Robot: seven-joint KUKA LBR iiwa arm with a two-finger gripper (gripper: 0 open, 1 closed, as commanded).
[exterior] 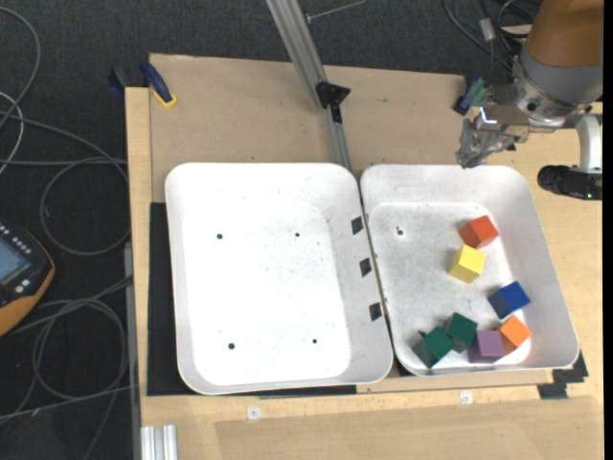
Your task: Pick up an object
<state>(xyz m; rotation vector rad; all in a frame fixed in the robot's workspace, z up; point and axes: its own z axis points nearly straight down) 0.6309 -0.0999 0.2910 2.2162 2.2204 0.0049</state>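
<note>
**Arm hangs over bin's far edge, blocks wait below**

A wooden bench [249, 103] carries two white bins side by side. The left bin [192, 257] sits next to the right bin [421, 190], which holds seven blocks. The grey-and-orange arm [565, 36] reaches in at the bench's far right corner, its gripper [476, 151] above the right bin's far rim; whether it is parted or closed cannot be told. A red block [478, 231] and yellow block [466, 264] lie mid-bin. Along the near right corner cluster a blue block [509, 298], orange block [515, 332], purple block [489, 343] and two green blocks [448, 337].
</note>
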